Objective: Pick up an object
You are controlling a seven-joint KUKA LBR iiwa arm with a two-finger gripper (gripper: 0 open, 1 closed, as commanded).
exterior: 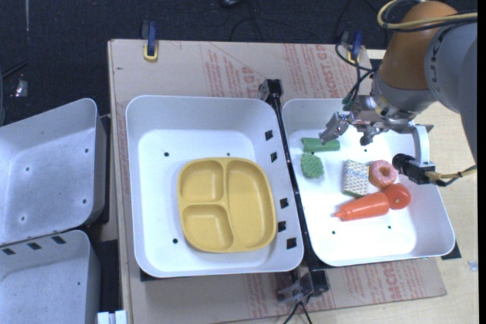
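- Two white bins: left bin (144, 163), right bin (425, 235)
- One yellow divided plate (226, 204)
- One carrot (364, 206)
- One tomato (398, 196)
- One doughnut (382, 173)
- One sponge block (354, 177)
- Two green pieces: (312, 165), (320, 144)

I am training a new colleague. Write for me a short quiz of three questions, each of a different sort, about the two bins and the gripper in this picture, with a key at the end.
1. True or false: the yellow divided plate lies in the left bin.
2. Which object in the right bin lies nearest the bin's front edge? A) the carrot B) the doughnut C) the green block
3. Fill in: the gripper hangs above the ____ part of the right bin, and nothing shows between its fingers.

Key
1. True.
2. A.
3. Back; its fingers stand apart above the green block.
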